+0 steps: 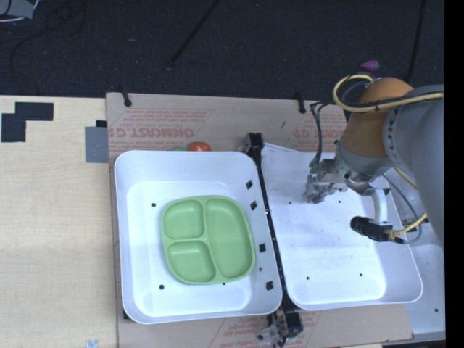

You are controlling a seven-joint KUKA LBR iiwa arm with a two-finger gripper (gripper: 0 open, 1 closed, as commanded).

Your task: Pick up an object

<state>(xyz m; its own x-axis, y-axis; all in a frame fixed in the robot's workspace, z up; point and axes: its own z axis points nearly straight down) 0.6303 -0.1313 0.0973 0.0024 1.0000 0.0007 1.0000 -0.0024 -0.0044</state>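
the grey arm is showing an orange band just above the metallic end effector, yellow and grey cables are looping over that band, and a black fitting is hanging beside it.

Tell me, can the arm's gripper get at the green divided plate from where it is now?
Probably yes: the gripper hangs over the right bin, and the green divided plate lies uncovered in the left bin.
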